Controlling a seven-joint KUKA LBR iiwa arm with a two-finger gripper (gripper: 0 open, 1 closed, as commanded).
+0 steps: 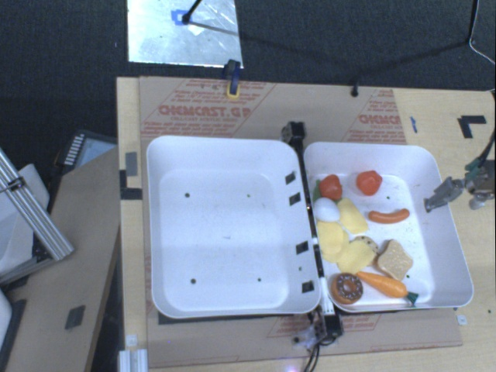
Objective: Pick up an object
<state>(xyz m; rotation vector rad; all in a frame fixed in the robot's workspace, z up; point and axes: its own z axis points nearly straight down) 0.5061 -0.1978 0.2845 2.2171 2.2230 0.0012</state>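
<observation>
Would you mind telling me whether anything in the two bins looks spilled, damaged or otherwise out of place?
Nothing stands out. The toy food, including the carrot, donut and sausage, lies inside the right bin, crowded toward its left side. The gripper sits at that bin's right rim, touching none of it.

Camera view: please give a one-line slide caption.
Gripper above the right bin's edge, toy food inside: sausage, carrot, doughnut.

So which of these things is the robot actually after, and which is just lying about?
For the job:
gripper
tomatoes
sausage
egg
carrot
doughnut
bread slice
right bin

Lying about:
left bin
yellow clamp
foil sheet
</observation>
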